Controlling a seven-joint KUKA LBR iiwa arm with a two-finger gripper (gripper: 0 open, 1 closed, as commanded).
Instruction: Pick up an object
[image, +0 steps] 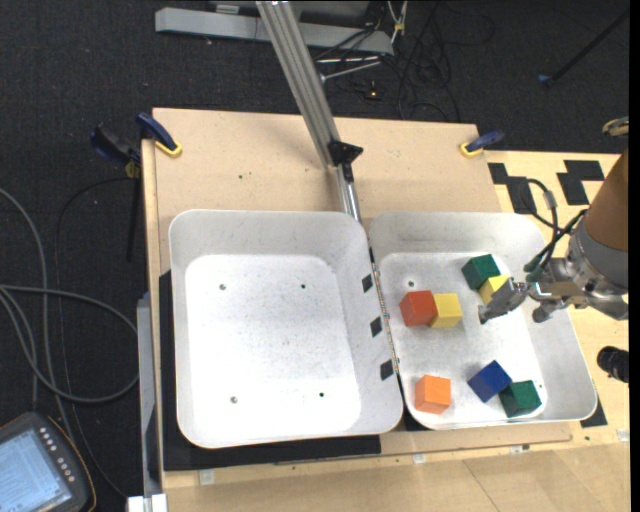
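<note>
Seven blocks lie in the right bin (560, 330), and the gripper (512, 301) reaches in from the right, hovering above its upper middle. Its two fingers stand apart with nothing between them. The nearest candidate is the small yellow block (493, 287), just beside the fingers and touching the green block (481, 268) behind it. The red block (418, 307) and yellow block (447, 310) sit pressed together to the left; an orange block (433, 393), blue block (489, 380) and dark green block (521, 397) lie along the near wall.

Judgement: a clean grasp requires the fingers to straddle one block only. The orange block, standing alone, offers the safest approach; the touching pairs risk a jammed or doubled grip.

The gripper's height above the bin floor cannot be determined. The arm is cut off at the right. The left bin (200, 300) holds no block.
</note>
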